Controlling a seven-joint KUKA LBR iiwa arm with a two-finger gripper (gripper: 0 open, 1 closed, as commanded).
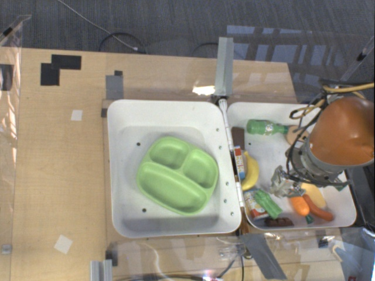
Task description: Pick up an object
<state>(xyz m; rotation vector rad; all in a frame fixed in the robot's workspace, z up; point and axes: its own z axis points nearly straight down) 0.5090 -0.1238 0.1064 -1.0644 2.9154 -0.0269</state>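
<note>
The right bin [266, 152] holds several small items. A green bottle [266, 127] lies at its far side and a yellow banana [251, 172] lies along its left wall. Toward the near side lie a green packet [268, 204], an orange carrot [300, 206], a reddish sausage [320, 213] and a dark brown bar [279, 221]. My gripper [285, 183] hangs low over the middle of this bin, just above the green packet and left of the carrot. The orange band of the arm [343, 132] hides the bin's right part. Nothing shows as held.
The left bin [120, 134] holds a light green divided plate [177, 174]. A red and white packet [238, 160] and a dark strip [236, 136] lie against the wall between the bins. A grey post [224, 69] stands behind the bins. Cables [304, 113] loop beside the arm.
</note>
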